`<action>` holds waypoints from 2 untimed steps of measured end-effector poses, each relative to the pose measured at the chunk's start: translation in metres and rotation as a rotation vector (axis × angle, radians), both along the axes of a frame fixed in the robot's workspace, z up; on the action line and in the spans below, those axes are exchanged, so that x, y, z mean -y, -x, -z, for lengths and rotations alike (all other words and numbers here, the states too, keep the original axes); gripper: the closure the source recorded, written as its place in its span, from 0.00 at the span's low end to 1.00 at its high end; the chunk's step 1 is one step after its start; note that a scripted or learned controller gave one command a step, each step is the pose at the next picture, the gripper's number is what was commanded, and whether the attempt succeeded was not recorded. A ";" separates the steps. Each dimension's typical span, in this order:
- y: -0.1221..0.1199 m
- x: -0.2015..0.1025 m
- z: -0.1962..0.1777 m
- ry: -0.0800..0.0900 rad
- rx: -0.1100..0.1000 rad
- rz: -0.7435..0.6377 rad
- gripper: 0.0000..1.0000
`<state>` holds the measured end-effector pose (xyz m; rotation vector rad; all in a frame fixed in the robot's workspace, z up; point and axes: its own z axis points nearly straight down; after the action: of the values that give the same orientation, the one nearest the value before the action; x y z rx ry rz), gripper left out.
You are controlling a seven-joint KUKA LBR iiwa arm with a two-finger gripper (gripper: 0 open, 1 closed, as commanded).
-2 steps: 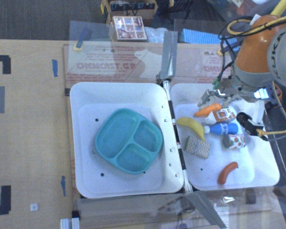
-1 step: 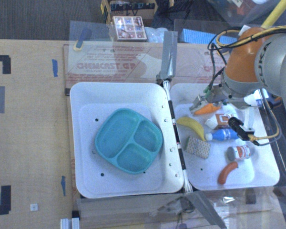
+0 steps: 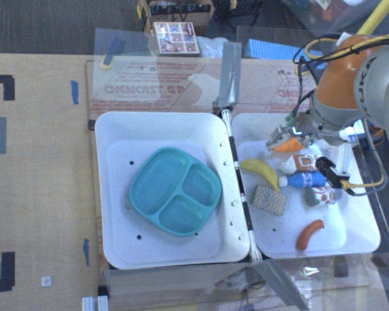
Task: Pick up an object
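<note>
Nearest the camera, a sausage (image 3: 310, 234) lies at the right bin's (image 3: 363, 235) front. Farther back, the claw (image 3: 284, 137) hovers over a carrot (image 3: 289, 146); whether it is apart or together I cannot tell. That carrot looks light, stiff and smooth, likely slippery: best taken across its thick middle. Beside it lie a banana (image 3: 261, 172), bottle (image 3: 306, 180) and sponge (image 3: 269, 200).

tray (image 3: 175, 191) in left bin (image 3: 113, 135); banana (image 3: 261, 172), sponge (image 3: 270, 200) in right bin (image 3: 356, 235).
</note>
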<state>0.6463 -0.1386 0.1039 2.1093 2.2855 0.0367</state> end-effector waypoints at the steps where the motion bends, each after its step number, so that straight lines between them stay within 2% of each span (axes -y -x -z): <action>1: 0.000 0.001 -0.010 0.002 0.001 0.002 1.00; 2: 0.000 0.001 -0.009 0.002 0.000 0.002 0.00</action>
<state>0.6461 -0.1401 0.1133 2.1112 2.2819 0.0352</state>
